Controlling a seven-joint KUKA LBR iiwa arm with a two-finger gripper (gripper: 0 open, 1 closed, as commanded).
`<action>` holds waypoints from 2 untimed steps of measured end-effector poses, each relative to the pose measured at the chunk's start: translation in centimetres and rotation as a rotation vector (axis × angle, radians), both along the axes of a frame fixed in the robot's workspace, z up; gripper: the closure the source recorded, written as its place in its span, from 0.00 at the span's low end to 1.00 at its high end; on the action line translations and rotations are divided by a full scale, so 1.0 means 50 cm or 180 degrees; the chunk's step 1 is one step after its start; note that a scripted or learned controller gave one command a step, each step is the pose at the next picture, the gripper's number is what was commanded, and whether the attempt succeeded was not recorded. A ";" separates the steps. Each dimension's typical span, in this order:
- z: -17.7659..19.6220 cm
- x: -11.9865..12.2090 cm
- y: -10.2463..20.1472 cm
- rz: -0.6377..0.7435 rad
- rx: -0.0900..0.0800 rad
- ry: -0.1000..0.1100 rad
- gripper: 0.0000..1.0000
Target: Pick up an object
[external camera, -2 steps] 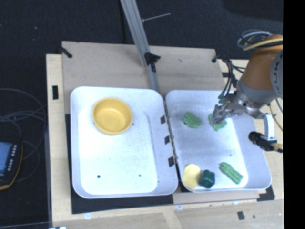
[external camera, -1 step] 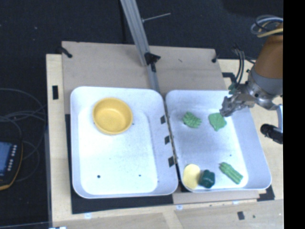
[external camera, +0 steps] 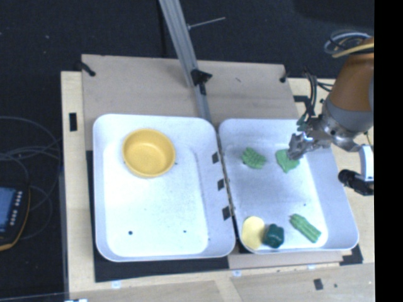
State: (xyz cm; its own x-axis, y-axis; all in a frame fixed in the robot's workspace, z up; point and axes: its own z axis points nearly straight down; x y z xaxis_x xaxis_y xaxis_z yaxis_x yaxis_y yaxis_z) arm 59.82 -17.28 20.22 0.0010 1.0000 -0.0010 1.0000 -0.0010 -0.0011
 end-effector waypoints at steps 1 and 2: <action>0.002 -0.020 0.107 0.0012 0.0003 -0.0007 1.00; 0.034 -0.067 0.195 0.0013 0.0006 -0.0011 1.00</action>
State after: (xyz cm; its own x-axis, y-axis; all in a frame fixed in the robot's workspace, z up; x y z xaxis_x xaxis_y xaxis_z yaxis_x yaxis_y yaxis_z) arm 56.49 -7.51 21.91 -0.0031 1.0000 0.0010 1.0000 0.0031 0.0025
